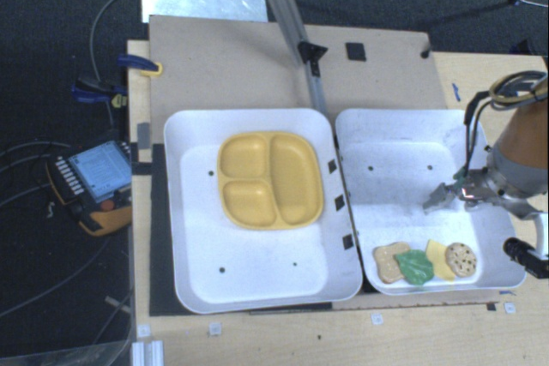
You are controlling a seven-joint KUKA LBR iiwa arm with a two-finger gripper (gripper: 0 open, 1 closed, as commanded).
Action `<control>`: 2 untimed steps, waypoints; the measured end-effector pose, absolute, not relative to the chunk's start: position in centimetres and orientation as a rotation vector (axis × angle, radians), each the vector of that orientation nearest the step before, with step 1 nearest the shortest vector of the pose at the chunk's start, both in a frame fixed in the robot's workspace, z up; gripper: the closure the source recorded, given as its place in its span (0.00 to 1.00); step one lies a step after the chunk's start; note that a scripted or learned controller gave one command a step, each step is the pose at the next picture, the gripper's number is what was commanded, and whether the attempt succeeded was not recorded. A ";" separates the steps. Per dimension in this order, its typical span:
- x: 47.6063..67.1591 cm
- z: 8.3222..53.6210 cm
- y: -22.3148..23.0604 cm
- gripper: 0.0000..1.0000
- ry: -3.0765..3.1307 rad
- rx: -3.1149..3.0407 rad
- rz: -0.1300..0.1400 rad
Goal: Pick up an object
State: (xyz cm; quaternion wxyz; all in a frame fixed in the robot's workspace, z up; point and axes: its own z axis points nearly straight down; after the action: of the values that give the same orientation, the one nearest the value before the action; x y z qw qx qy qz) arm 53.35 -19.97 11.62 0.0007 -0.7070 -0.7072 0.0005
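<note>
While the arm [523, 152] hangs over the right bin [403, 152], the claw [439, 198] sits low above that bin's bare floor, fingers spread, nothing between them. Step in hand looks like the approach: no grasp made yet.

Task's things lie in a row at the right bin's near edge: a toast slice [390, 260], a green leaf [415, 267] overlapping it, a yellow cheese piece [440, 258] just beside the leaf, and a cookie [461, 259] touching the cheese at the right end. All four are close-packed and flat. The claw is apart from them, further into the bin, roughly above the gap between leaf and cheese.

The left bin [197, 210] holds a yellow tray [270, 180] with three compartments, all bare; well apart from the claw.

Next move, as I judge it: bring the claw toward the near edge, centre over one item, drop, then close. The cookie or toast at the row's ends give the freest sides. Middle pieces risk pinching two at once. Flat items near the bin wall leave little room for a finger, so the line-up needs care; a miss or a slide seems likely.
</note>
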 end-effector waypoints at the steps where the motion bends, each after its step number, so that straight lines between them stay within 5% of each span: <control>1: 53.5 12.9 -20.0 1.00 -2.225 -2.223 -0.003; 2: 54.0 17.3 -20.2 1.00 -2.230 -2.221 -0.004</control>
State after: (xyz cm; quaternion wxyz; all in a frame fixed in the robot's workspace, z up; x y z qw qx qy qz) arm 53.96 -20.15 17.32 -0.0028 -0.7056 -0.7086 -0.0013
